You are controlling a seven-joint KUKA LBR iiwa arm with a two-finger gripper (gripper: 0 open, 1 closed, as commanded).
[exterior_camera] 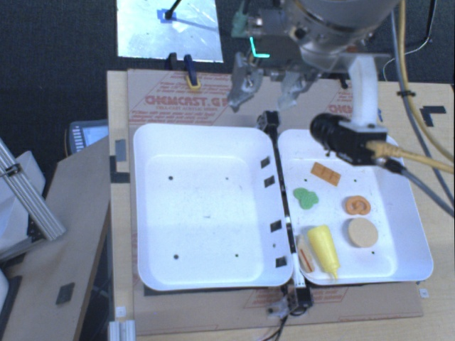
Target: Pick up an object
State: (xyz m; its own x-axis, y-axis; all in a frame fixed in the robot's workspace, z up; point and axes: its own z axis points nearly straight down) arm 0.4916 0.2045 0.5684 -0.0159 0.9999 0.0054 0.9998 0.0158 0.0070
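Risk of closing on nothing

You are seeing the gripper (264, 94) hanging spread and unloaded behind the divider (281, 190), far from the right bin (409, 219). That bin is holding the yellow bottle (323, 249), green piece (306, 198), orange block (326, 173), pretzel (357, 205), tan disc (362, 232), hot dog (305, 256). Crowding near the bottle is risking a missed grasp.

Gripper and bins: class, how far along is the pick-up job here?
Done: nothing visibly lifted. In hand: the gripper hangs open above the bins' far edge, with nothing between its fingers. Left: choosing and grasping an item in the right bin, where the yellow bottle, green piece and orange block lie.
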